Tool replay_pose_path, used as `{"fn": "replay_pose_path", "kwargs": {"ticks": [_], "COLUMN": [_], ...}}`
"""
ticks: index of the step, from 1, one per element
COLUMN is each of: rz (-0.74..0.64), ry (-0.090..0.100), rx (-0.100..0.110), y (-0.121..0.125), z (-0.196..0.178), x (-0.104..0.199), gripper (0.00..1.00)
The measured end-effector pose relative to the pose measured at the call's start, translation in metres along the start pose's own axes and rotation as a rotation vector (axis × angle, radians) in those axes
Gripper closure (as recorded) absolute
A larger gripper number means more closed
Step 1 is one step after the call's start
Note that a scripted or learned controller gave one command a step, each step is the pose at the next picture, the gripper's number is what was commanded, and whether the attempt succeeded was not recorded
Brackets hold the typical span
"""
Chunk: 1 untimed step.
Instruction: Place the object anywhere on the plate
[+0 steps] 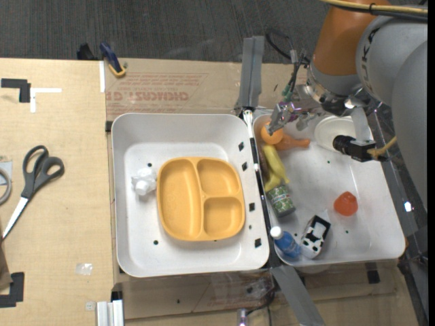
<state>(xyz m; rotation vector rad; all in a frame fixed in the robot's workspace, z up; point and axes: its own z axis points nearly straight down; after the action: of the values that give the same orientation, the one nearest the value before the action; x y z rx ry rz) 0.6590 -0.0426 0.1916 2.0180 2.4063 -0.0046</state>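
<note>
A yellow plate with three compartments lies in the left bin. My gripper hangs at the far left corner of the right bin, just above a small orange ball-like object that lies beside an orange carrot-like piece. Nothing can be seen held in the gripper. A yellow banana lies just in front of the orange object, along the right bin's left wall.
The right bin also holds a green can, a blue-capped bottle, a black-and-white item, a red item and a white cup. A white crumpled object lies left of the plate. Scissors lie on the bench.
</note>
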Motion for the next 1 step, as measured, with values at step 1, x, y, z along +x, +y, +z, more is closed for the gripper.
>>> {"fn": "replay_pose_path", "kwargs": {"ticks": [1], "rz": [-0.366], "ry": [0.001], "rx": [-0.002], "y": [-0.035], "z": [-0.0666], "x": [0.0265], "gripper": [1.0]}}
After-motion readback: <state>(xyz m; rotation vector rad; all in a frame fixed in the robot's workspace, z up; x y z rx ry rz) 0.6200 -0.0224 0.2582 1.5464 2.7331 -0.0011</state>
